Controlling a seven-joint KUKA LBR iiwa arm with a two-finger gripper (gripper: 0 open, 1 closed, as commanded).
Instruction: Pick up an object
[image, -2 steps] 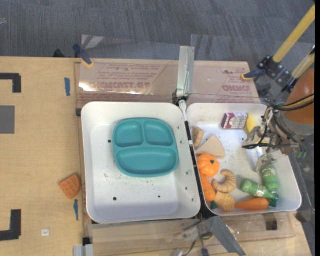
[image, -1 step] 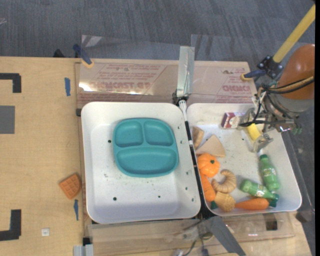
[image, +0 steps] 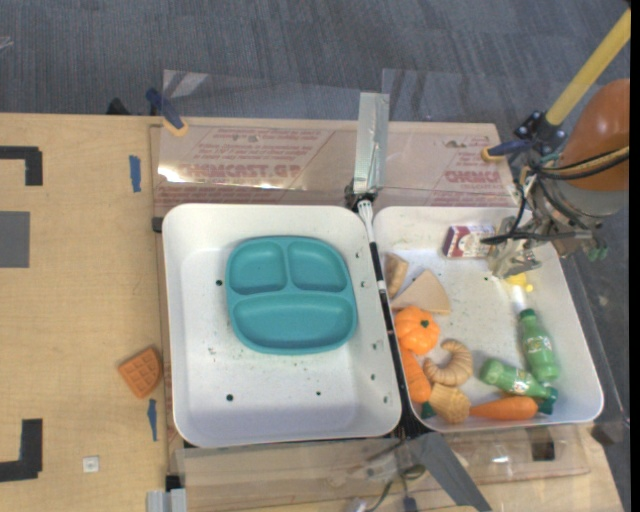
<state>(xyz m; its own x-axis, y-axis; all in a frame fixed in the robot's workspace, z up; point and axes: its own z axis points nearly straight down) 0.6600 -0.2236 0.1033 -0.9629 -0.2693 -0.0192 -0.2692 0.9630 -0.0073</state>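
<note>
Nearest me in the right bin (image: 585, 400) lie a carrot (image: 503, 408) and two green bottles (image: 537, 342), small, stiff and probably light, though their round plastic looks slippery, so I'd pinch one across its middle. Farther back the gripper (image: 515, 258) hangs over the bin's far corner beside a small red-and-white box (image: 462, 240). Whether its jaws are parted or closed I cannot tell, and nothing visibly sits between them.

Matt teal plastic divided plate (image: 290, 293) in a smooth white plastic bin (image: 190, 400), speckled with dark marks. Glossy green plastic bottle (image: 538, 343) and glossy orange plastic pumpkin (image: 418, 330) in the second smooth white bin (image: 580, 350). Matt pale wooden bench top (image: 75, 300); clear glossy plastic sheet (image: 260, 150) behind.
</note>
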